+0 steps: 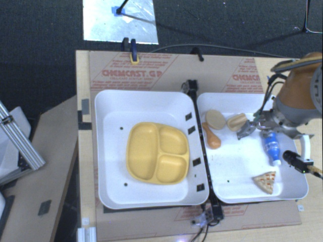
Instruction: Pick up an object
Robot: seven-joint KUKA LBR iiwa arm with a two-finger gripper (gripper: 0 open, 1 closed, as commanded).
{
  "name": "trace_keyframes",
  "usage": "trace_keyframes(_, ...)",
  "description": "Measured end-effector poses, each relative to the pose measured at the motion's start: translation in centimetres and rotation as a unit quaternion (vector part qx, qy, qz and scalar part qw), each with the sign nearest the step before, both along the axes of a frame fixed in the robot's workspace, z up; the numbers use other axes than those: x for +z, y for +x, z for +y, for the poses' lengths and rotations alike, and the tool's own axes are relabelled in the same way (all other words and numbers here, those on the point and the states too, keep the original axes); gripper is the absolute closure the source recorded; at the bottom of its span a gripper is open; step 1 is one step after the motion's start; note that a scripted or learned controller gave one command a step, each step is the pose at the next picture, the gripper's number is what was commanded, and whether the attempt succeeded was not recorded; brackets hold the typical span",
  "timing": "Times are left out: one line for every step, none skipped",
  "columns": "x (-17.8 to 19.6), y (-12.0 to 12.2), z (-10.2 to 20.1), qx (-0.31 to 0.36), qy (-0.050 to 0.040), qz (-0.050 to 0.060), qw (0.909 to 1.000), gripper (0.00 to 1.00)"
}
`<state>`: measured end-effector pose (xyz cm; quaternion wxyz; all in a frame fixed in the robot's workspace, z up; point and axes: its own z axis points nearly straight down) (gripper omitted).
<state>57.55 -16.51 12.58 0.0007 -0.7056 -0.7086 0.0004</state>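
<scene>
Bottle [272, 147], blue with a white cap end, lies in the right bin [237, 193] near its right wall, just below the hand [251, 129]. Whether the hand is open or closed cannot be told; nothing shows between its tips. Left of it lie a tan bun [236, 121], a round beige piece [215, 119] and an orange drumstick shape [211, 136], close together. A pizza slice [265, 181] lies near the front right corner. A yellow divided tray [157, 152] sits in the left bin [113, 117].
</scene>
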Motion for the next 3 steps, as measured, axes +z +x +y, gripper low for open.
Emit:
trace_keyframes(-4.3, 0.0, 0.1, -0.001, 0.0002, 0.0, 1.0, 0.0)
trace_keyframes(-3.0, 0.2, 0.0, -0.001, -0.0006, -0.003, 1.0, 1.0)
trace_keyframes(1.7, 1.1, -0.1, 0.0, -0.001, -0.004, 1.0, 1.0)
